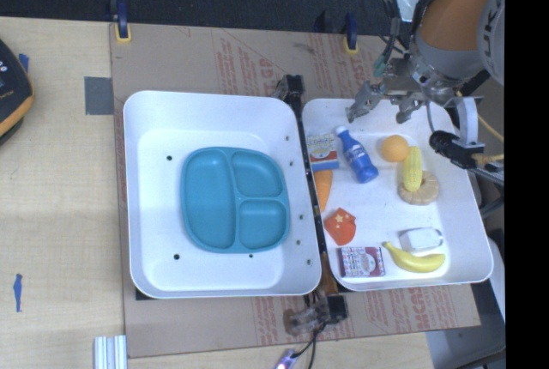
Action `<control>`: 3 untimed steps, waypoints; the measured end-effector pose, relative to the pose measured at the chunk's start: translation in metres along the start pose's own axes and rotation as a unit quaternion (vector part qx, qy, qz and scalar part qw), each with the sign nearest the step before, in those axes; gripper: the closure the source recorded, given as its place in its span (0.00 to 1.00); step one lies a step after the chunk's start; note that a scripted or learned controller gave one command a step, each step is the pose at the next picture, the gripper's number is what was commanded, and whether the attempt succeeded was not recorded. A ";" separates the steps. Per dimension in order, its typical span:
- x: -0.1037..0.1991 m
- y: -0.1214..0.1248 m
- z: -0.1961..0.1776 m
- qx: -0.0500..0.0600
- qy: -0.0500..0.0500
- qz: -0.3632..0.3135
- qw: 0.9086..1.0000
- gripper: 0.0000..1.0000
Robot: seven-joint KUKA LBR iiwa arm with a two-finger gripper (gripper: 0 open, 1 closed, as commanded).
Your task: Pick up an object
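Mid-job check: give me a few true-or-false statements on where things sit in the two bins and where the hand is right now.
1. The blue divided plastic tray lies in the left white bin. True.
2. The yellow banana lies in the left bin. False: it lies in the right white bin, near its front edge.
3. The hand grips the blue bottle. False: it hovers at the right bin's far edge, holding nothing.
4. The orange ball sits beside the corn cob. True.

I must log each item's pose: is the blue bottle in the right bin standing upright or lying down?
Lying down. The blue bottle shows its whole side, white cap pointing to the bin's far edge, flat on the floor of the right bin.
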State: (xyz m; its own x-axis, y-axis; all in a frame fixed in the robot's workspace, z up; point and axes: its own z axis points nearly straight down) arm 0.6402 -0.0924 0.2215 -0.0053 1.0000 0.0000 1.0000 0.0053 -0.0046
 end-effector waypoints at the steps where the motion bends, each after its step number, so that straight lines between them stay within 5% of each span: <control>1: 0.000 0.015 0.128 0.001 -0.001 -0.001 1.000 0.00; 2: -0.044 0.016 0.129 -0.001 -0.001 0.001 1.000 0.00; 3: -0.044 0.016 0.119 -0.001 -0.001 0.001 1.000 1.00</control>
State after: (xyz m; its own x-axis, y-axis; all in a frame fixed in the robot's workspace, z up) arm 0.6563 -0.1367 0.1028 -0.0041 1.0000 -0.0014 1.0000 0.0041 -0.0023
